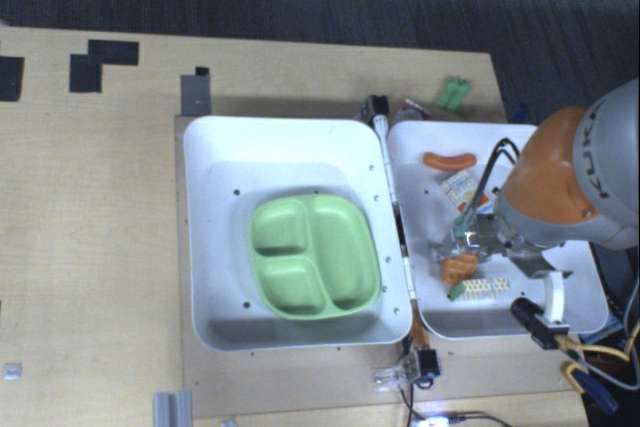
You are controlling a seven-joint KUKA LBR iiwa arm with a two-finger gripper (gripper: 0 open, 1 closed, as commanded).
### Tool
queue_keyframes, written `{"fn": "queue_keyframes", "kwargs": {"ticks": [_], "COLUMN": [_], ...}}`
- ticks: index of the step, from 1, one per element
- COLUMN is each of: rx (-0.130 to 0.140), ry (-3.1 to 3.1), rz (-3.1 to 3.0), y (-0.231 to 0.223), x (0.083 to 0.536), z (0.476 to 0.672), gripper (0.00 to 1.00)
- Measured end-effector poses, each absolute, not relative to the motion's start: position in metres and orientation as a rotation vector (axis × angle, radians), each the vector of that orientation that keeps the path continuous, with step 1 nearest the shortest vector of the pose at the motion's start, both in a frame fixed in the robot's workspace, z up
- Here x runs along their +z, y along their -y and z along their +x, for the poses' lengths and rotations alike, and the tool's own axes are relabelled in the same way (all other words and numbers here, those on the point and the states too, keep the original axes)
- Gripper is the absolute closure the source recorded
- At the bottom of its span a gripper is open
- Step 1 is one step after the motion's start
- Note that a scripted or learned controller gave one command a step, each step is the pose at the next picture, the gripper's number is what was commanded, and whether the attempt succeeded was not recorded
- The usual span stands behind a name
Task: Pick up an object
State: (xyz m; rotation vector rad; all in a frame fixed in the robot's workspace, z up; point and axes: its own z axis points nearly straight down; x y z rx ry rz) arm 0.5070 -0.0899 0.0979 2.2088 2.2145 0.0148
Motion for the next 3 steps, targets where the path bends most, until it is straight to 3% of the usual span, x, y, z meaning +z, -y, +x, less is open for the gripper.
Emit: {"fn": "queue_keyframes", "kwargs": {"ticks": [1,2,3], "rx": [0.006,0.004,0.004], "ry": [-2.224,-2.225,-2.227], "rz": [2.214,2.214,2.214], "y": [0.061,0.060,0.037], "x": [0.185,0.199,0.184], "z": [0.488,0.488,0.558], "gripper": [1.00,1.00,1.00]}}
